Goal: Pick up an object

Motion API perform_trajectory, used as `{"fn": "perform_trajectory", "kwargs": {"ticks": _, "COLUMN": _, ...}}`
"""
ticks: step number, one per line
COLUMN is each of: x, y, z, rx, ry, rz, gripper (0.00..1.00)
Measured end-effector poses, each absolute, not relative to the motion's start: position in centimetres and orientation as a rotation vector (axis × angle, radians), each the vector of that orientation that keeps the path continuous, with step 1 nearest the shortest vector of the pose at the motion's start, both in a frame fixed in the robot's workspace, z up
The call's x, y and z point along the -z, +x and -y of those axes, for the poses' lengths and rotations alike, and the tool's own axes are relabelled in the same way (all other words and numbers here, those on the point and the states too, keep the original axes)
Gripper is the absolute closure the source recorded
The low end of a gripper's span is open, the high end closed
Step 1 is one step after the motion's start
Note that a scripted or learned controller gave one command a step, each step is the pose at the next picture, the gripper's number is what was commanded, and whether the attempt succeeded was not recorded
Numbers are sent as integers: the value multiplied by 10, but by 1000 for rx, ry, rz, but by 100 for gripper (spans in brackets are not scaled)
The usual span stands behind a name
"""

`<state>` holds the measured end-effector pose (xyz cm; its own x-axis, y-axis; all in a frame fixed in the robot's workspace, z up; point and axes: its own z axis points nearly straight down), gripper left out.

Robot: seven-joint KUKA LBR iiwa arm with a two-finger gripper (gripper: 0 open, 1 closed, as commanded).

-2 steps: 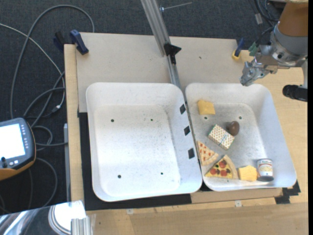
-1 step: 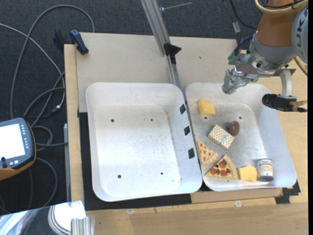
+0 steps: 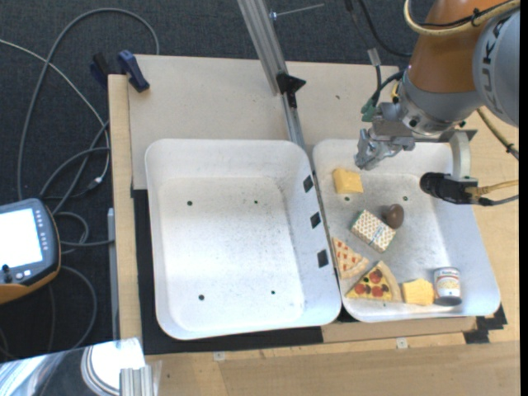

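Arm: grey with an orange band, coming in from the right and bending down over the far end of the right bin [image 3: 483, 254]
Gripper [image 3: 369, 157]: hanging just above the far left corner of the right bin, tips pointing down; nothing shows between its fingers, and I cannot tell from here whether they are spread or pressed together
Yellow block [image 3: 347, 181]: lying in the right bin just below and beside the gripper tips, apart from them as far as I can see
Brown lump [image 3: 393, 215]: near the middle of the right bin, just beside the patterned box
Patterned box [image 3: 373, 229]: tilted, mid-bin, between the yellow block and the pizza slices
Pizza slices [image 3: 373, 283]: two toy wedges at the near left side of the right bin, one [image 3: 349, 257] against the dividing wall
Yellow cube [image 3: 418, 291]: near edge, between the pizza and the small can
Small can [image 3: 447, 285]: near right corner, upright
Left bin [image 3: 165, 159]: white, speckled, next to the right one
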<state>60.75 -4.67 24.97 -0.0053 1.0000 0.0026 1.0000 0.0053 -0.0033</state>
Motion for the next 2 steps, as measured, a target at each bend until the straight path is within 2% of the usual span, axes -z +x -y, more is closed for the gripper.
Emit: {"fn": "perform_trajectory", "kwargs": {"ticks": 2, "x": -239, "y": 585, "z": -60, "rx": -2, "ry": -2210, "rz": 2225, "gripper": 100}}
